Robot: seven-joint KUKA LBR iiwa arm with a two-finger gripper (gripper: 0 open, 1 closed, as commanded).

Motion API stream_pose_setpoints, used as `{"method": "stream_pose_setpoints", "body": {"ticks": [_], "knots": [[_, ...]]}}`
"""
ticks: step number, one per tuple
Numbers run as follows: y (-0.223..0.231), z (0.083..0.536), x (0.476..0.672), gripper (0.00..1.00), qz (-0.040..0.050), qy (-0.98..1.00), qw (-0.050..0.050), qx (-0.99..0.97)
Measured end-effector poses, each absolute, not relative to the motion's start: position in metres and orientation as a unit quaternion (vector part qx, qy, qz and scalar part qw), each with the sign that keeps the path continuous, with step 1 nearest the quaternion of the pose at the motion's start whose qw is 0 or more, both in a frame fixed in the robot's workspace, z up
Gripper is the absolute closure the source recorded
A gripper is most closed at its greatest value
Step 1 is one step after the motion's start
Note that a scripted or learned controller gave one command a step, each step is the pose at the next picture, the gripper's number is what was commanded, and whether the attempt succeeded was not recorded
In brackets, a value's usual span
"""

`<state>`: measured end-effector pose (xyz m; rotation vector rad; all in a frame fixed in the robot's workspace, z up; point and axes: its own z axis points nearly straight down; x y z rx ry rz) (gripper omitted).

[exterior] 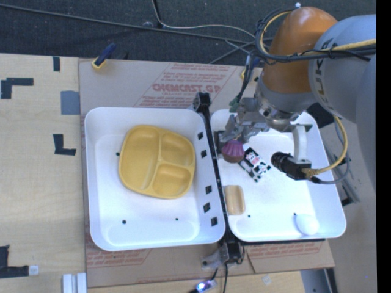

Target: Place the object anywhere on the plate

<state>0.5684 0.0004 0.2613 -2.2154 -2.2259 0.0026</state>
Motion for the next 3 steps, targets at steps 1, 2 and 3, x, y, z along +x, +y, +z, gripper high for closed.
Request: {"method": "stream_pose_setpoints", "body": {"ticks": [1, 2, 3], "knots": [[0.047, 0.236, 0.595, 1.0, 0.0012, -0.709, 0.001, -0.705], [0.099, 0.234, 0.614, 1.0, 0.0001, -0.709, 0.0, -0.705], [0.121, 0.22, 0.646, 1.0, 0.0007, -0.708, 0.0, -0.706]]}}
